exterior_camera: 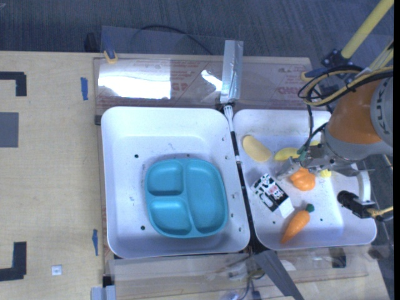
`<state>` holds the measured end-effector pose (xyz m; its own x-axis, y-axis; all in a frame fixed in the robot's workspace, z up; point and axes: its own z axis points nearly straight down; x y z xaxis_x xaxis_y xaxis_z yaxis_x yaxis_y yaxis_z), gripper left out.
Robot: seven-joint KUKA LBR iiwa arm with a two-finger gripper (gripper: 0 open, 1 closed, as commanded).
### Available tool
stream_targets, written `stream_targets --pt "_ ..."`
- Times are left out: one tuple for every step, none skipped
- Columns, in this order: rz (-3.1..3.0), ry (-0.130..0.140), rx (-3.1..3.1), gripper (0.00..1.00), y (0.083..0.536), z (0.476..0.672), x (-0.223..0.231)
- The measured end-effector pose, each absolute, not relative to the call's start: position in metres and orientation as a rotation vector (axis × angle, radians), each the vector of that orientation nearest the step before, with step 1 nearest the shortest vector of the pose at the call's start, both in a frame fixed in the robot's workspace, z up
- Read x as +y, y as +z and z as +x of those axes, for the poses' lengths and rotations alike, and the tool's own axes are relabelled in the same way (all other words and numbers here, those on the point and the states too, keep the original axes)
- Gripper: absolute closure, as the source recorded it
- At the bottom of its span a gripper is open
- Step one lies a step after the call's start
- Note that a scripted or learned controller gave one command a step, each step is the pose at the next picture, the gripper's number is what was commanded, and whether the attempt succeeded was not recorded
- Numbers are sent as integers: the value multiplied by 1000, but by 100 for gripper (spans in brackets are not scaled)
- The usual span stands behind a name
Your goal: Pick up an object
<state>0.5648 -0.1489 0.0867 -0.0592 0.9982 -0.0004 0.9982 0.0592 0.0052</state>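
Where orange fruit (303,180) lies, gripper (304,162) touching.

the bench (44,186) is pale wood-coloured board, with black corner marks and a grey patch near its left edge and small blue tape tabs (84,88) beside the bins. two shallow white bins lie on it side by side, touching along their inner rims: the left bin (119,142) and the right bin (350,230). behind them, along the far edge, lies a clear shiny sheet (150,80) over brown board (printed red lettering, too small to read), and a strip of silver tape (232,70) runs upright above the seam between the bins. a black cable (181,36) loops past the far edge.
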Motion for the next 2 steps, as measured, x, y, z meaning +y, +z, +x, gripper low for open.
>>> stream_targets --pt "2151 9 2281 100 96 566 -149" --pt "2152 13 2281 100 191 560 -75"
